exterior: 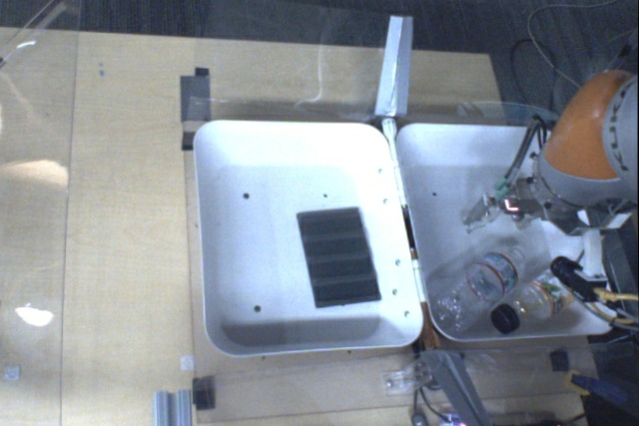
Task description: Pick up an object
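— Bottle [486,282], clear plastic with a dark cap [504,318], lies in the right bin [439,165] near its front wall. Where is our tool?

— Our tool [496,206] hovers above and behind it, nothing between its tips; whether it is spread we cannot tell.

— Long axis?

— Slanted, cap toward the front right. We judge that we must come forward and down; the front wall crowds it, and the left bin [230,214] holds a dark ribbed pad [338,256].
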